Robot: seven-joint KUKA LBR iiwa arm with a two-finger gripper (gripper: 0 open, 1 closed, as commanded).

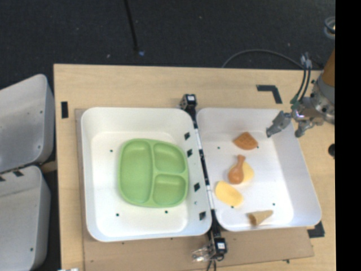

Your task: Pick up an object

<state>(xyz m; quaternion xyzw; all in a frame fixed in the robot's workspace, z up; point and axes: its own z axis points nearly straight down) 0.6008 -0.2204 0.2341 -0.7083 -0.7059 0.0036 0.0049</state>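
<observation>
Two white bins sit on the table. The left bin (96, 219) holds one green divided plate (153, 172). The right bin (293, 191) holds four food pieces: an orange lump (246, 141) at 12 o'clock, a drumstick (237, 171) centrally, a yellow piece (228, 194) and a tan wedge (260, 217) toward 6. The fingers (276, 124) at 2 o'clock are spread, ungripping.

You see green tray (152, 172) in left bin (90, 219). Right bin (299, 196) has four food toys. Jaws (290, 125) open, nothing held, over right bin's top corner.
</observation>
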